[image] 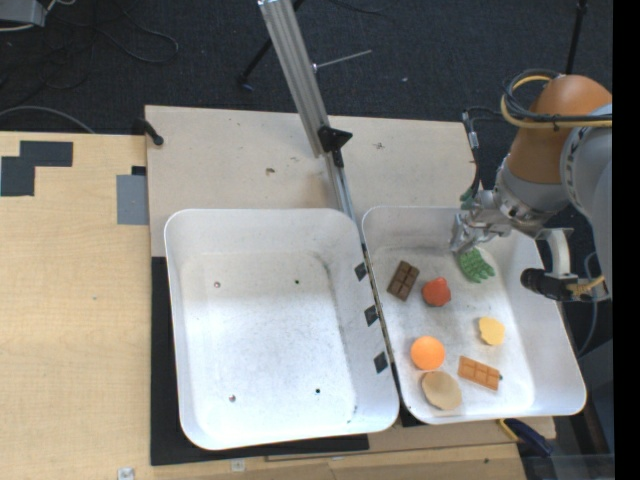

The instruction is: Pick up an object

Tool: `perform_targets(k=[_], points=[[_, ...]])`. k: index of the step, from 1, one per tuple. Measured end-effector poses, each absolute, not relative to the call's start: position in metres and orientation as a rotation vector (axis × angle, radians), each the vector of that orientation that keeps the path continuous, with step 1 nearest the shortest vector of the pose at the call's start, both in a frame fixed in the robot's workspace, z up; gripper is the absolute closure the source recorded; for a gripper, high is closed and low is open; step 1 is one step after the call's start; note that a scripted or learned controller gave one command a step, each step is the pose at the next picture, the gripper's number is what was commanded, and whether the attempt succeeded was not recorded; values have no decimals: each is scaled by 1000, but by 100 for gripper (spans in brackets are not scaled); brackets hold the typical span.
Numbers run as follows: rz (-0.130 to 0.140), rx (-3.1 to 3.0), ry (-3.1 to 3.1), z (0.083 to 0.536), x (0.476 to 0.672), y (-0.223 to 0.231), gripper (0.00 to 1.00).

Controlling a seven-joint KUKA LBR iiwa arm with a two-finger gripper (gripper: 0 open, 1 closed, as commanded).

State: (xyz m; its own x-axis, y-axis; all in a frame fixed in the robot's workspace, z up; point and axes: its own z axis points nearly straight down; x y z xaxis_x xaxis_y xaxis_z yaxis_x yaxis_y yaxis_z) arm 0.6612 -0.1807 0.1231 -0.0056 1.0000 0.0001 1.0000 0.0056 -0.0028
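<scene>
Hovering over the right bin's far side, the gripper sits just above a green toy; fingers look narrow, whether they pinch it I cannot tell. Toy seems light, ridged, probably stiff plastic; best taken across its short width. Red piece and brown block lie near left; far wall close, open room nearward.

a robotics lab: two white bins on a wooden counter, a slanted aluminium rail, cables on dark carpet.
</scene>
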Motion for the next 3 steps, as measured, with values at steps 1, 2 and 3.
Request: perform_targets(k=[1, 2, 3], points=[[-2, -2223, -2225, 177, 662, -191, 100], [-3, -2222, -2225, 223, 658, -185, 100], [-3, -2223, -2226, 268, 659, -187, 100]])
